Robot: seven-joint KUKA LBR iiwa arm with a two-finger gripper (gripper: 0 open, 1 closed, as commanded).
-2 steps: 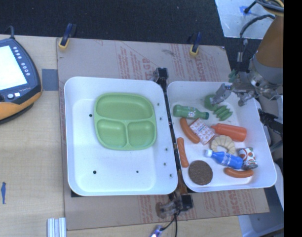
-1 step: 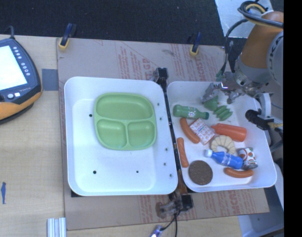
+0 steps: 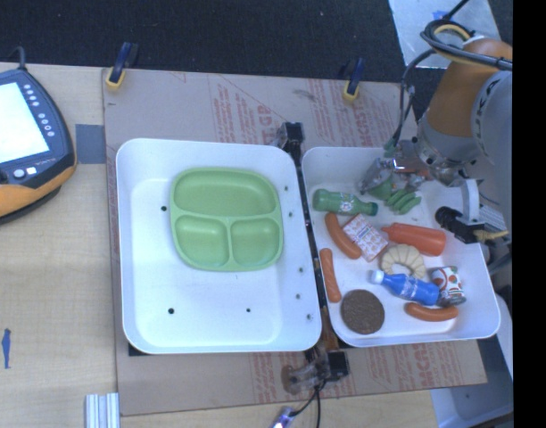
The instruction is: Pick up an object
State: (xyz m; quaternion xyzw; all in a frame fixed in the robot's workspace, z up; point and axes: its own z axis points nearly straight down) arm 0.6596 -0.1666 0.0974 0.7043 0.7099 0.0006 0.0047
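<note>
Green divided plate (image 3: 227,218) in left bin (image 3: 139,324) — tablet (image 3: 23,141) far left.

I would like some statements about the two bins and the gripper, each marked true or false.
1. The green divided plate lies in the left bin. True.
2. The blue bottle lies in the left bin. False: it lies in the right bin.
3. The gripper is above the right bin's far end. True.
4. The brown round cookie rests on the green divided plate. False: it lies at the right bin's near edge.
5. The green bottle lies beside the bins' shared wall. True.
</note>
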